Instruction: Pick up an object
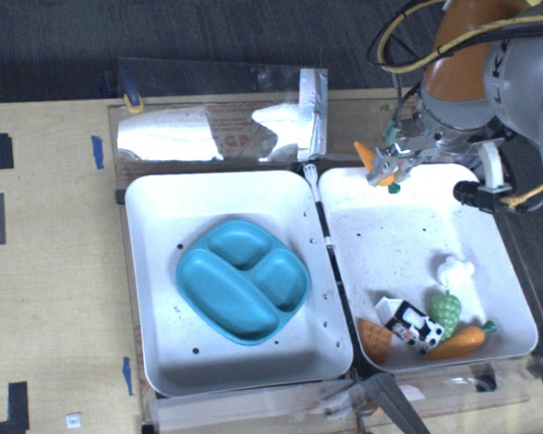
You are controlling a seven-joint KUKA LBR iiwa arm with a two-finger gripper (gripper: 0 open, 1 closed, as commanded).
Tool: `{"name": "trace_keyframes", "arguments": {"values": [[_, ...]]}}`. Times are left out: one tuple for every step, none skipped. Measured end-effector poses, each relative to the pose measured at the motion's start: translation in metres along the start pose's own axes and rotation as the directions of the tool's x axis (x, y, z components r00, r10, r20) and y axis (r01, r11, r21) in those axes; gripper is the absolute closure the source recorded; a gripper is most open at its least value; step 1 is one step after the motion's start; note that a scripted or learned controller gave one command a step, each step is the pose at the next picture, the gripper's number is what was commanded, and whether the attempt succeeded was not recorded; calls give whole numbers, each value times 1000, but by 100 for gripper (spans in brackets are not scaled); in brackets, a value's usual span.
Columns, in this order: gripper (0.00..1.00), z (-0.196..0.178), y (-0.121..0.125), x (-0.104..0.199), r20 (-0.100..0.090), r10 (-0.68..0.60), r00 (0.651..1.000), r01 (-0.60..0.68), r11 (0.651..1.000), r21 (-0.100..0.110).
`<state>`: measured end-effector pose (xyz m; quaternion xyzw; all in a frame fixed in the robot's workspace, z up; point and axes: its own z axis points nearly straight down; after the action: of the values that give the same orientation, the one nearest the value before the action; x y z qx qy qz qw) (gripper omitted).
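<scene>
My gripper (384,170) hangs over the back left corner of the right bin (392,241), reaching in from the right. It is shut on a small orange toy (367,152), which sticks out to the left between the fingers, with a teal tip below it. Along the right bin's front edge lie a brown-orange wedge (374,338), a black-and-white toy (413,326), a green bumpy toy (445,310) and an orange carrot (459,341). A white crumpled piece (455,272) lies a little behind them.
The left bin (152,219) holds a blue divided plate (243,279) at its middle. A shiny foil-like panel (216,132) stands behind the left bin. The grey arm with its orange band (468,53) and cables fills the upper right.
</scene>
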<state>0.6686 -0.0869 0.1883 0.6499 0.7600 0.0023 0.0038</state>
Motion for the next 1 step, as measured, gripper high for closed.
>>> {"name": "trace_keyframes", "arguments": {"values": [[100, -53, -10, -60, 2, -69, 998, 69, 998, 1]]}}
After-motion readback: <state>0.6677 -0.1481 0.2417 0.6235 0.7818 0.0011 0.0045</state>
